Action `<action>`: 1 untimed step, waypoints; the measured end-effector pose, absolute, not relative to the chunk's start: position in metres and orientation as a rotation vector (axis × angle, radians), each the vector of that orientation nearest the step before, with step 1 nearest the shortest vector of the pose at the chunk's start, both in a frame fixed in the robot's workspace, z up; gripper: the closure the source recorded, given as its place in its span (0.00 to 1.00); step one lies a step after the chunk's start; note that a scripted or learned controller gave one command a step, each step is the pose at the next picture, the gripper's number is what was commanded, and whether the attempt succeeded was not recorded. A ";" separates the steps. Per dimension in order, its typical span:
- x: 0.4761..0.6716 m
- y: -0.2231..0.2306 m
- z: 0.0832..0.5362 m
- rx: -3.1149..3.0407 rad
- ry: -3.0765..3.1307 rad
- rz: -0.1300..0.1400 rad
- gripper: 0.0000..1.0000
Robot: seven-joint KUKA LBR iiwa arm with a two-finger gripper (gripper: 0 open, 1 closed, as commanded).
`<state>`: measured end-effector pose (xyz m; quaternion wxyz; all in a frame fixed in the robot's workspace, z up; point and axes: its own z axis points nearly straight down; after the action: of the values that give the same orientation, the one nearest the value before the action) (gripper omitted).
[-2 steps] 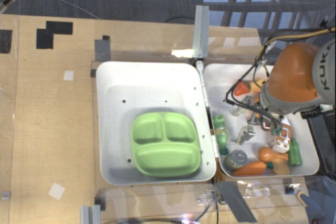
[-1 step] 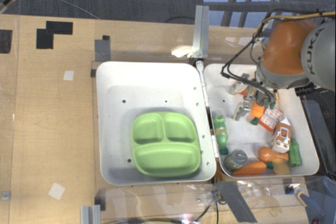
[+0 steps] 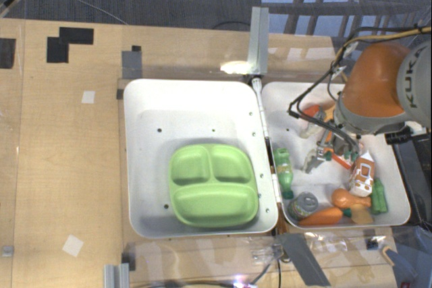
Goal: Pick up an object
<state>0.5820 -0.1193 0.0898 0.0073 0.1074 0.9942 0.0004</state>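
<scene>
My gripper (image 3: pixel 317 157) hangs low inside the right bin (image 3: pixel 270 104), near its middle, under the orange wrist band (image 3: pixel 373 81). Just left of it lies a green bottle (image 3: pixel 282 168). A thin orange-red piece (image 3: pixel 341 158) lies right beside the gripper, and I cannot tell whether they touch. A white bottle with a red label (image 3: pixel 362 175) stands to the right. Along the bin's front edge lie a grey can (image 3: pixel 305 204), a carrot (image 3: pixel 321 216), an orange fruit (image 3: pixel 343 197) and a green item (image 3: pixel 379 197). A red-orange object (image 3: pixel 311 110) shows behind the arm's cables.
The left bin (image 3: pixel 145 111) holds a green divided plate (image 3: pixel 213 184) toward its front. A raised rim (image 3: pixel 263 145) separates the two bins. Black cables (image 3: pixel 324 88) loop off the wrist over the back of the right bin.
</scene>
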 end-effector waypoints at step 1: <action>0.582 -0.110 0.090 0.409 3.100 -0.001 0.00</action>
<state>0.5817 -0.1103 0.0899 0.0075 0.1309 0.9914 -0.0003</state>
